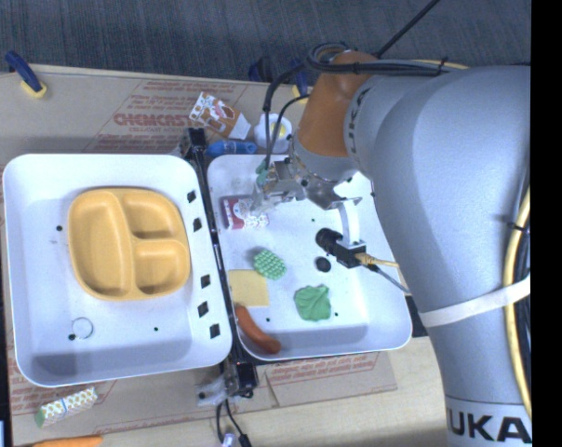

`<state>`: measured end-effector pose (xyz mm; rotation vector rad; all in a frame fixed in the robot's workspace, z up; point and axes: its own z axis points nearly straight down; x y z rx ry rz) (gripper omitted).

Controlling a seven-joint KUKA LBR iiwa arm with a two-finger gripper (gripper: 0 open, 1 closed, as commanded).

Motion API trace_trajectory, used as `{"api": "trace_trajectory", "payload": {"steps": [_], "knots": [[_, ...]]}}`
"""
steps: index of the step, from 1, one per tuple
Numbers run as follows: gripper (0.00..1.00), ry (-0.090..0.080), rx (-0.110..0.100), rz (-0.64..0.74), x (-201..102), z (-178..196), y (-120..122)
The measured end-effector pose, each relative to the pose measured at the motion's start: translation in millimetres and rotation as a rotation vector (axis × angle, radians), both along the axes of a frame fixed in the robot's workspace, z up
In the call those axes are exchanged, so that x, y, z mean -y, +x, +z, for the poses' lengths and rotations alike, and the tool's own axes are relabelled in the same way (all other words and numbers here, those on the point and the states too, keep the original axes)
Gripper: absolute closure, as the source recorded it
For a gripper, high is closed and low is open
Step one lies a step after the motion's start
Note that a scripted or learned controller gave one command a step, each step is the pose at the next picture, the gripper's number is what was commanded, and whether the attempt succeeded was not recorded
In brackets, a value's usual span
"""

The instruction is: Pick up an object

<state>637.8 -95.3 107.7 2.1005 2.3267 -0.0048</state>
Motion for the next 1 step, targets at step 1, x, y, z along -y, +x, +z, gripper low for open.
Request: {"api": "trace_trajectory", "payload": {"steps": [1], "knots": [[0.00, 0.000, -0.001, 0.001, -0.2, -0.2, -0.2]]}}
